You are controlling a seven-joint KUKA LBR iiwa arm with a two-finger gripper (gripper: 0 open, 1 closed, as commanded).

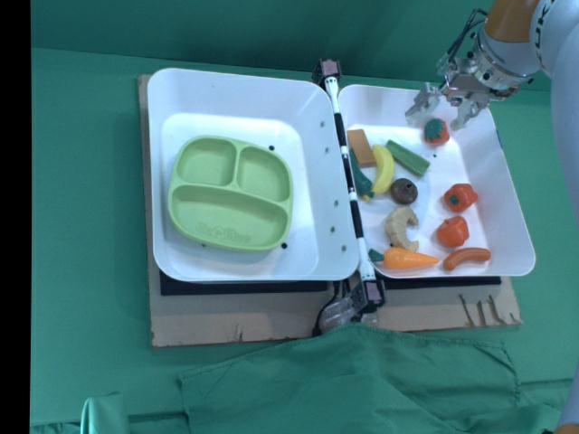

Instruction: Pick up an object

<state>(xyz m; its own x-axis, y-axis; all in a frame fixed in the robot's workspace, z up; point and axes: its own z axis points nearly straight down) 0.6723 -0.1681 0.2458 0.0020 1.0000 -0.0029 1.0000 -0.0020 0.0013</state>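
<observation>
The gripper (445, 109), fingers spread wide and holding nothing, hangs over a small red fruit (436, 131) in the right bin's (507, 202) far corner; a straight, centred descent looks best.

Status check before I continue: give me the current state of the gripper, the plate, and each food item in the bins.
gripper: open, hovering over the strawberry, holding nothing
strawberry: loose in right bin, below the gripper
green divided plate: flat, upright, in left bin
banana: lying in right bin
cucumber: lying beside banana
carrot: lying at near wall
sausage: lying at near wall
croissant: lying mid-bin
</observation>
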